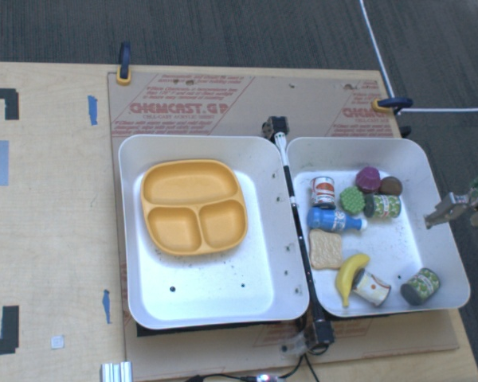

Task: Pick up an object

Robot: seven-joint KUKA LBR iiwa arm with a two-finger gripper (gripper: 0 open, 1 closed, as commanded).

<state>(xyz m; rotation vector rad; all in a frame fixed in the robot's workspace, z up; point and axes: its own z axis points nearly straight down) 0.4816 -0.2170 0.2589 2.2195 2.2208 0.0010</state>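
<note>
Gripper: the gripper (448, 212) reaches in at the right edge, over the right rim of the right bin; whether it is open or closed cannot be told, and nothing shows in its grasp.
Right bin: the right bin (430, 165) holds all the small objects.
Upper group: a red-and-white can (323, 191) stands beside a green round piece (352, 199), a green-labelled jar (382, 206), a purple piece (368, 178) and a brown piece (391, 185).
Middle: a blue bottle (333, 220) lies on its side just above a slice of bread (326, 250).
Lower group: a banana (348, 274) touches a small white can (372, 288); a dark green can (421, 285) lies near the bin's right corner, below the gripper.
Left bin: the left bin (207, 293) carries a yellow divided plate (194, 205) in its upper half.
</note>
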